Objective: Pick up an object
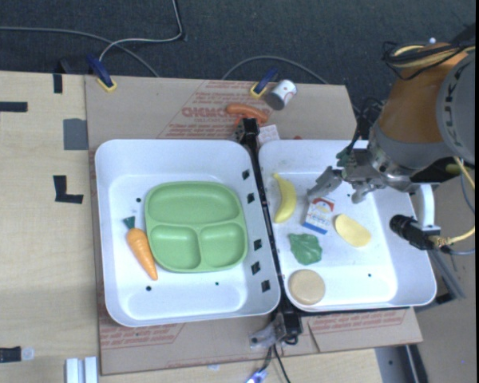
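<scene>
In the right bin [383, 282] lie a yellow banana [285, 198], a small white, red and blue carton [320, 215], a pale yellow oval piece [352, 230], a green leafy toy [306, 248] and a round tan bun [307, 286]. My gripper [342, 189] hangs over the bin's upper middle, just above and right of the carton. Its fingers [323, 183] are spread apart with nothing between them. The left bin [112, 182] holds a green divided plate [196, 224] and an orange carrot [140, 251] at its left side.
A black clamp strip [259, 214] runs along the seam between the bins. Beyond the bins' far rim lie an orange sausage-shaped toy [246, 111] and a grey-white cylinder [281, 94] on the cardboard. Cables cross the dark floor behind.
</scene>
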You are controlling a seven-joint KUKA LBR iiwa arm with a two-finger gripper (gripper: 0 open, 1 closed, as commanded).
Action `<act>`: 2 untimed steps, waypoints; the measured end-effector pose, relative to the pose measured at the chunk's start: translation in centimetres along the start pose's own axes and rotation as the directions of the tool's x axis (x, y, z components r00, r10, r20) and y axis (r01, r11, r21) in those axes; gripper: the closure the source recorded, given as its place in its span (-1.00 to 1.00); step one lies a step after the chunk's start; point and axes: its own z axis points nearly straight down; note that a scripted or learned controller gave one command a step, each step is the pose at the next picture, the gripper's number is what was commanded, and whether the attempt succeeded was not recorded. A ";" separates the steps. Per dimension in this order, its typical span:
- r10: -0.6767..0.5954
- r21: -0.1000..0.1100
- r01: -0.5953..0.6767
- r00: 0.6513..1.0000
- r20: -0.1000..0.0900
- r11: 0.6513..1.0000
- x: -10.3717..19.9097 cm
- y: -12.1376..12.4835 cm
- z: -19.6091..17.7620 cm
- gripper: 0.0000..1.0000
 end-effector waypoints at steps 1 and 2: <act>0.001 -0.013 -0.001 1.000 0.005 1.000 1.3 4.4 11.7 -1.00; -0.001 -0.011 0.001 1.000 0.003 1.000 1.1 9.2 11.8 -1.00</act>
